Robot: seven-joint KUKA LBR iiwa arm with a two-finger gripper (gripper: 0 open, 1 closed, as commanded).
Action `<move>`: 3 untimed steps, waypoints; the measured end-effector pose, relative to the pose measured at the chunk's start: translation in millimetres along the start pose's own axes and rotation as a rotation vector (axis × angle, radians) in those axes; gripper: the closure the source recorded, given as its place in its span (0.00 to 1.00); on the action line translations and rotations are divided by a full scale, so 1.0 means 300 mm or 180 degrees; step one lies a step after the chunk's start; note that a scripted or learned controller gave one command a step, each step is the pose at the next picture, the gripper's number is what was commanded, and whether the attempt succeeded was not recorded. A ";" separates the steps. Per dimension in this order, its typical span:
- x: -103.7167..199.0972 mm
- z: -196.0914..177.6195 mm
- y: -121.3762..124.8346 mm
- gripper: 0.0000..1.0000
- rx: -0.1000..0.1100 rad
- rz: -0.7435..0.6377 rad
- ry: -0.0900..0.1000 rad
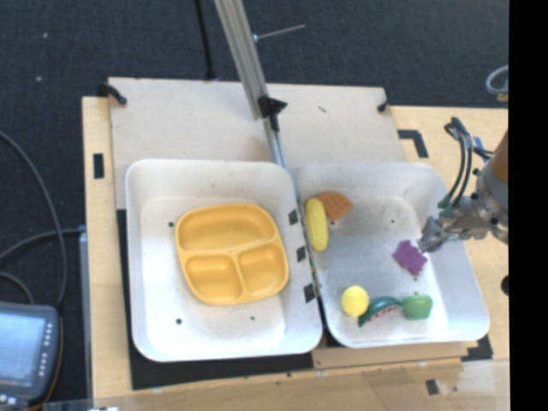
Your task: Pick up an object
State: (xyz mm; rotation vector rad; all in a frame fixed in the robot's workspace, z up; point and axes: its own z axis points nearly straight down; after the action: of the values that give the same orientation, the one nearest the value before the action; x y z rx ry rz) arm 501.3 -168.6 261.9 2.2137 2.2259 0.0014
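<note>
The right bin (377, 191) holds a yellow corn cob (317, 223) leaning on the divider, with an orange-brown piece (336, 205) just behind it. A purple block (410, 257) lies toward the bin's right side. Along the front sit a yellow ball (354, 300), a dark teal piece (381, 309) and a green apple-like object (417, 306). My gripper (433, 232) hangs at the right edge of this bin, just above and right of the purple block. Nothing shows between its fingers.
The left bin (154, 187) carries a yellow divided tray (231, 252). A slanted aluminium post (244, 45) rises from behind the bins' shared edge. A monitor (26, 349) stands at the lower left off the bench.
</note>
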 end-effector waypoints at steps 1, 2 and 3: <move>0.207 0.013 0.011 1.00 0.0001 -0.0006 0.0006; 0.358 0.045 0.034 1.00 0.0005 -0.0002 0.0005; 0.541 0.081 0.053 1.00 0.0009 -0.0004 0.0006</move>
State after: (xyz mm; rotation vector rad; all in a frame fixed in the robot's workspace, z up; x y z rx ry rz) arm 516.3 -6.2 237.4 2.2146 2.2297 0.0005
